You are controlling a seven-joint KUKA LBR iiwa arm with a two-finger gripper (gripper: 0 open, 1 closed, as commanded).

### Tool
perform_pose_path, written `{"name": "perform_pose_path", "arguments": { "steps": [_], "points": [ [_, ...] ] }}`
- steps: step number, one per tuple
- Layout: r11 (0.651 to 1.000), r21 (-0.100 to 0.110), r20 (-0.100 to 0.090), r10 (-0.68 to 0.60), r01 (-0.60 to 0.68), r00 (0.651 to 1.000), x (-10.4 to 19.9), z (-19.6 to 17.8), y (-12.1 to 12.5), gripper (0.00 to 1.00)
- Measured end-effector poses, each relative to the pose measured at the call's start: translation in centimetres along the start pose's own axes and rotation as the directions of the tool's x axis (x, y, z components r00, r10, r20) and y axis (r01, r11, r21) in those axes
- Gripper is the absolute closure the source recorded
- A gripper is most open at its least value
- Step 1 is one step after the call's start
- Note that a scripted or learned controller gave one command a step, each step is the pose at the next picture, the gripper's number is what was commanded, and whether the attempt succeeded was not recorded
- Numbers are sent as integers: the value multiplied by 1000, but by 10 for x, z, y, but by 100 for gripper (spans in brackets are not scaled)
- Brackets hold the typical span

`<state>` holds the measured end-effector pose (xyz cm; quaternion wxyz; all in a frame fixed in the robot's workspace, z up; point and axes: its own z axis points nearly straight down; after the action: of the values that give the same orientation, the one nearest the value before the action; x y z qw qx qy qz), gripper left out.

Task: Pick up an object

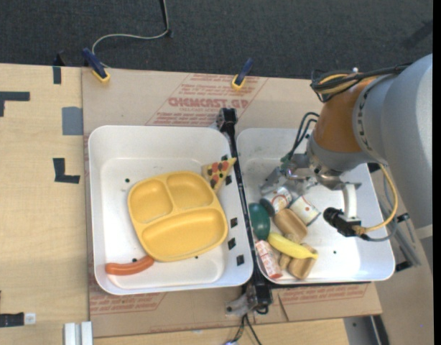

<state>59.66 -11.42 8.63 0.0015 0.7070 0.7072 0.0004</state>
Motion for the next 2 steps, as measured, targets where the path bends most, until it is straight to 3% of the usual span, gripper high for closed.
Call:
{"name": "perform_pose_path", "arguments": {
  "steps": [1, 2],
  "points": [
    [1000, -5, 2, 0, 0, 1000, -3, -1, -53, 0],
    [1000, -7, 10, 4, -4, 1000, 11, -1, -51, 0]
  ]
}}
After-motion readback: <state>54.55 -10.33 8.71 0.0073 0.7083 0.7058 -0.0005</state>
